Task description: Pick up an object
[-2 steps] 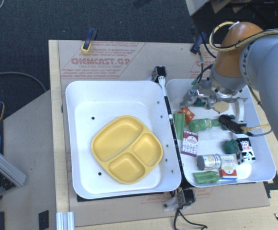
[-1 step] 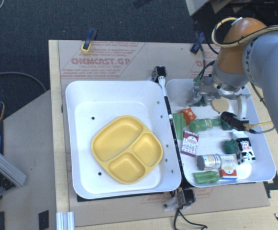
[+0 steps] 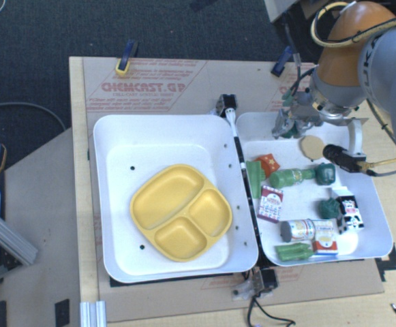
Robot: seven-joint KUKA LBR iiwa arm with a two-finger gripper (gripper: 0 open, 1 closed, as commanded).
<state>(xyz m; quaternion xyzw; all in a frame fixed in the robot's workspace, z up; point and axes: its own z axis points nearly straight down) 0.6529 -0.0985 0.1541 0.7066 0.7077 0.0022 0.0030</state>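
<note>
Currently: end effector (image 3: 287,122) poised over right bin's (image 3: 382,213) far-left corner, finger state indiscernible. Nearest candidate: green bottle (image 3: 300,176), lying below it toward the camera, long axis running left-right across the bin.

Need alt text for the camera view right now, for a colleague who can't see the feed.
The grey arm's gripper hovers over the far end of the right bin, which holds small clutter including a green bottle, a red packet and a grey-capped can. The left bin holds a yellow divided tray.
</note>
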